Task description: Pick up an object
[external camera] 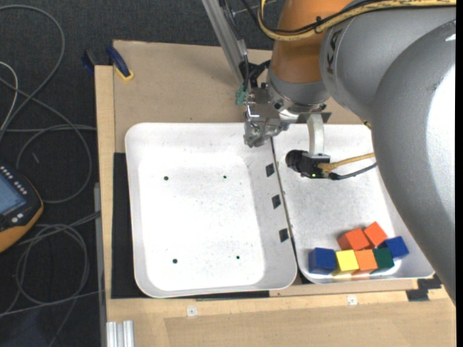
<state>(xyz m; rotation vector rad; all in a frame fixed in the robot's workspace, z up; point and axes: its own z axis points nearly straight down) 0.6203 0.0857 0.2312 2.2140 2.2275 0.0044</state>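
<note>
While the arm (376, 71) fills the upper right of the frame, we see the gripper (255, 134) hanging at the top centre, right over the seam where the left bin (148, 165) meets the right bin (318, 194). We cannot tell whether it is released or clenched: the view is too small and too cluttered with metal there, and we see nothing that it could be carrying.

What we could pick lies well away, in the lower right of the frame. A cluster of blocks sits packed against the near corner of the right bin: a blue block (323, 259), a yellow block (347, 260), an orange block (356, 238) and a few more, touching one another, among them a green one and a second blue one.

So the relation that matters is plain: from the gripper, the blocks lie down the frame and to the right, along the right bin's length. We judge that the coming move must carry the gripper toward that near corner before any descent. The packing is a risk, since neighbours leave little room beside any single block.
</note>
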